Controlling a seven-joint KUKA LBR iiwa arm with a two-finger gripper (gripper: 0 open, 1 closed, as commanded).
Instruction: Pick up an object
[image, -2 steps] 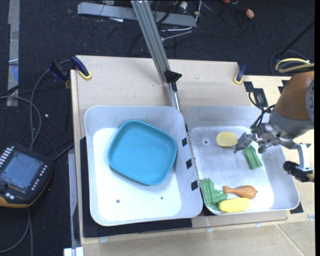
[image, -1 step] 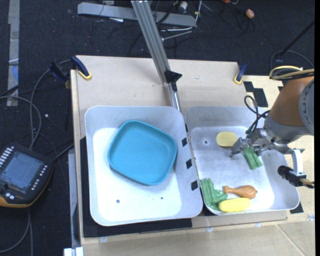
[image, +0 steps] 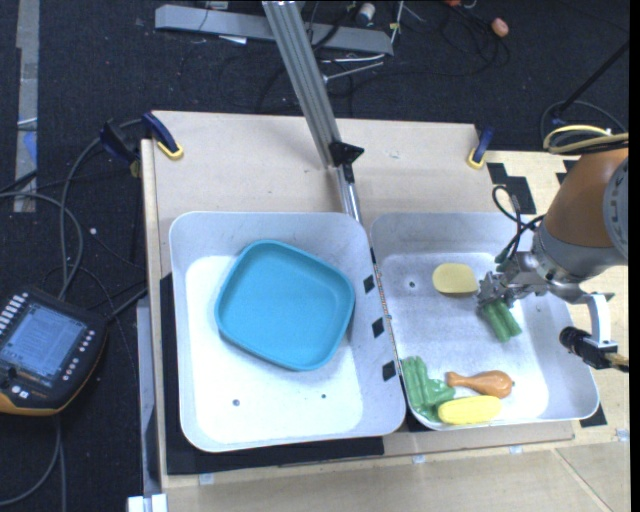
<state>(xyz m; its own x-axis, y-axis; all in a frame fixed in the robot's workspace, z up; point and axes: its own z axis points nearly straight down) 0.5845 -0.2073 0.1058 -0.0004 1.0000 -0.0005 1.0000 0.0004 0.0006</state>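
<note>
Green object (image: 500, 322) under pincer (image: 493, 296), near bin wall (image: 590, 395).

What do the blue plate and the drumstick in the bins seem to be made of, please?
Blue plate: probably moulded plastic, with a uniform matte colour and soft rounded rim. Drumstick: likely toy plastic or rubber, with a smooth brown surface and faint sheen; which one isn't clear.

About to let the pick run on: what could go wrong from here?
1. The gripper sits at one end of the green object; gripped off-centre, it may swing or slip out.
2. The yellow disc lies close beside the gripper, so it could get nudged.
</note>
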